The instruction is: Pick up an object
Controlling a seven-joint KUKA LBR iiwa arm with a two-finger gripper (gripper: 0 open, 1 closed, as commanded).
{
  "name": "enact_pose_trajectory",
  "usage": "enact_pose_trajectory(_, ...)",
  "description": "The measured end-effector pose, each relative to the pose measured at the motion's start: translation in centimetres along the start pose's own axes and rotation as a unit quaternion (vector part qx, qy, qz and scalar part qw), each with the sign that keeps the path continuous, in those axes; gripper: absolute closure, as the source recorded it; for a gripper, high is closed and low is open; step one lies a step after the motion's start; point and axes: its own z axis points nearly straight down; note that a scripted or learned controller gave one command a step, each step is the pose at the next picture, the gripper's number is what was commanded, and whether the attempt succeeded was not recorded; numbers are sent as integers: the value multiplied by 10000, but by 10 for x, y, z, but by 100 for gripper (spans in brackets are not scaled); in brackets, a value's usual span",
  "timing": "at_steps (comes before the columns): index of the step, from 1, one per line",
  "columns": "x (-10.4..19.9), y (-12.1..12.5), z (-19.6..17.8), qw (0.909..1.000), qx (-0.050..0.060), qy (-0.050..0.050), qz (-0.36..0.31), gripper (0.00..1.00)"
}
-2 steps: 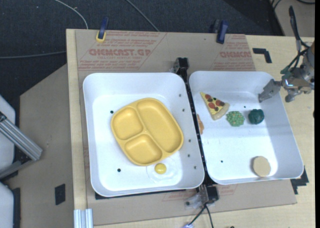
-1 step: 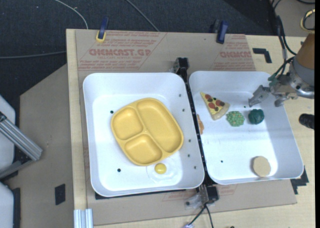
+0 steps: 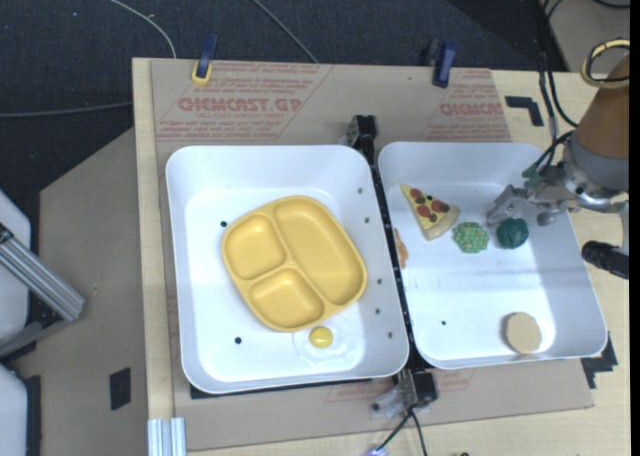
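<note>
Dark carpet surrounds a brown cardboard-covered surface (image 3: 300, 94) that carries two shallow white bins side by side. Largest is the left bin (image 3: 190, 244), which holds a yellow divided plate (image 3: 292, 261) and, just below it, a small fried egg toy (image 3: 321, 338). Next is the right bin (image 3: 560, 314), where four small things lie: a pizza slice (image 3: 429, 210) near the upper left, a green broccoli piece (image 3: 470, 238) just beside it, a dark green ball (image 3: 513, 233) to its right, and a tan round cookie (image 3: 521, 332) near the lower edge. From the right, the grey and orange arm (image 3: 605, 139) reaches in, and its end effector (image 3: 524, 202) sits low just above the dark green ball. Whether its fingers are spread or closed cannot be told. Nothing appears lifted, so the pickup seems not yet done.
</note>
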Motion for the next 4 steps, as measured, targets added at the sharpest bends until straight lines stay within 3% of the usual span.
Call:
enact_pose_trajectory(1, 0, 1, -14, 10000, -29, -10, -3, 100)
enact_pose_trajectory(3, -4, 4, -112, 10000, -65, -26, -6, 100)
enact_pose_trajectory(4, 56, 10, -116, 10000, -21, -2, -24, 100)
